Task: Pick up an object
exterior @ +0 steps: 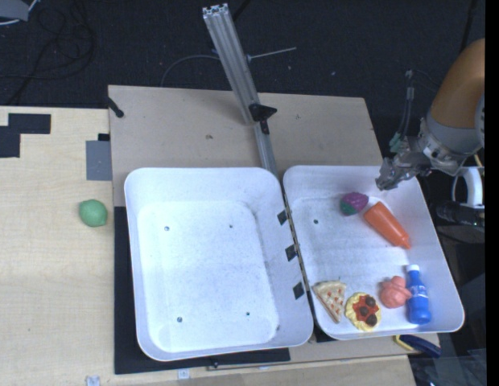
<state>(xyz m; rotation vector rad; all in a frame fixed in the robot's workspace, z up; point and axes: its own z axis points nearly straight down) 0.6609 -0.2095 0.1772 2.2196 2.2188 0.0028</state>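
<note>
Nearest the lens, along the front wall of the right bin [447, 322], lie a pizza slice [331, 297], a round patterned toy [363, 310], a pink lump [392, 291] and a blue bottle [416, 296], all crowded together, the bottle touching the pink lump. Far from these, the end effector [392, 173] hangs above the bin's back right corner, and its tip is too small and dark to tell whether it is spread or pressed together; nothing shows held in it. Just beside it, toward the bin's middle, lies an orange carrot [387, 223], slanted, its thick end touching a purple and green toy [353, 203]. That carrot looks the likeliest thing to take: probably light, hollow plastic, stiff, smooth enough to slip, not fragile. A grip across its thick upper half, at right angles to its length, should hold better than one on the tapering tip. The purple toy stands close against that end and could be nudged or caught with it; the bin's right wall is near as well. Further out, the left bin [149, 183] sits alongside, a grey metal post [237, 75] slants behind the bins, and a green ball [93, 212] rests on the tabletop [40, 280], well apart.
</note>
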